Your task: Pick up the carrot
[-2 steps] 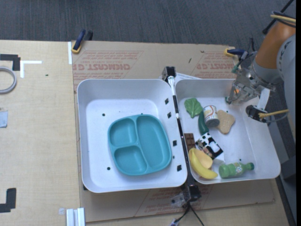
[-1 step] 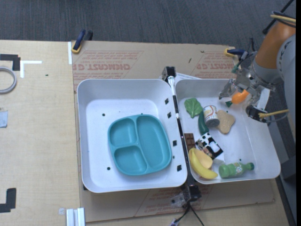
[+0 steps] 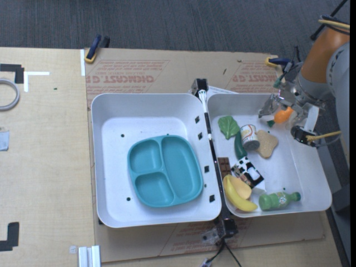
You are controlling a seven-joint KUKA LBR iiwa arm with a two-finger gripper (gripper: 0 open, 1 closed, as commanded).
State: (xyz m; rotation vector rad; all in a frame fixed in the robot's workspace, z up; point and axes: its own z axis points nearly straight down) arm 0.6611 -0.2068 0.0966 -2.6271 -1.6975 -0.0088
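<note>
The carrot [image 3: 284, 114] is a small orange piece at the far right corner of the right bin [image 3: 311, 202]. It sits between the two fingers of my gripper [image 3: 283, 117], which reaches down from the grey and orange arm [image 3: 325, 60] at the right. The fingers are closed against the carrot on both sides. The carrot appears lifted slightly off the bin floor, though the height is hard to judge from this angle.
Also in the right bin are a green leaf [image 3: 227, 126], a tin can [image 3: 248, 137], a tan biscuit [image 3: 267, 143], a cow-patterned toy [image 3: 248, 172], a banana [image 3: 238, 193] and a green bottle [image 3: 278, 200]. The left bin [image 3: 111, 121] holds a teal divided plate [image 3: 165, 170].
</note>
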